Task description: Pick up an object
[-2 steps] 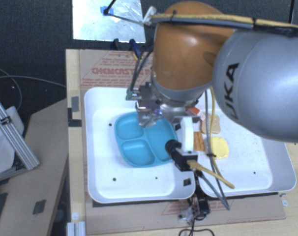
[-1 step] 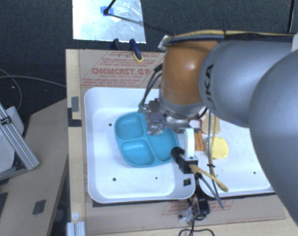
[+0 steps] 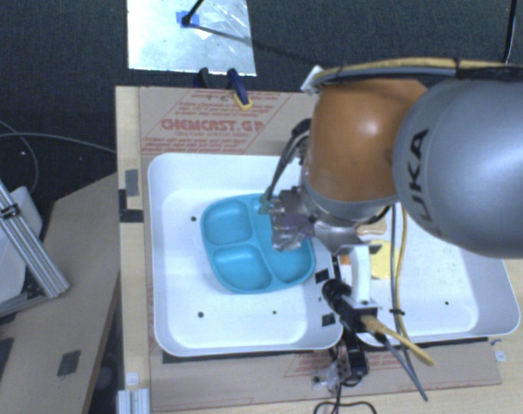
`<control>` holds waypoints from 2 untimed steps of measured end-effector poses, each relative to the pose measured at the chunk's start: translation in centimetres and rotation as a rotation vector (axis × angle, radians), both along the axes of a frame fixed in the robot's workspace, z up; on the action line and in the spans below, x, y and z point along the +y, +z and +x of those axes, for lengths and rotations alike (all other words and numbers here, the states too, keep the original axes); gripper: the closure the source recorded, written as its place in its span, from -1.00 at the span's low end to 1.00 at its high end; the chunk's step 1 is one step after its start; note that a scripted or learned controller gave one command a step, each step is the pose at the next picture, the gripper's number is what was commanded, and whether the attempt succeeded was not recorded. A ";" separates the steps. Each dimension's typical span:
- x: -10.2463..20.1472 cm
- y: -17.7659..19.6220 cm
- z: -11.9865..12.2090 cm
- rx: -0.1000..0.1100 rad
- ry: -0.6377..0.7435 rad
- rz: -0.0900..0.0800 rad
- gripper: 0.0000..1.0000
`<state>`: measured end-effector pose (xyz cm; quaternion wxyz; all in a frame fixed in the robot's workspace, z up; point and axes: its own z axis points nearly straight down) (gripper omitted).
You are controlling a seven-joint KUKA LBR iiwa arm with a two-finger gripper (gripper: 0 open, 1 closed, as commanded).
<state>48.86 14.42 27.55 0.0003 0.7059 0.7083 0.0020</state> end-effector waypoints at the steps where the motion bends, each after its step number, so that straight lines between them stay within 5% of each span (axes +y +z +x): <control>1: 4.0 -17.6 2.0 -0.011 0.000 0.006 1.00; 2: 1.5 -18.3 4.8 -0.014 0.000 0.012 1.00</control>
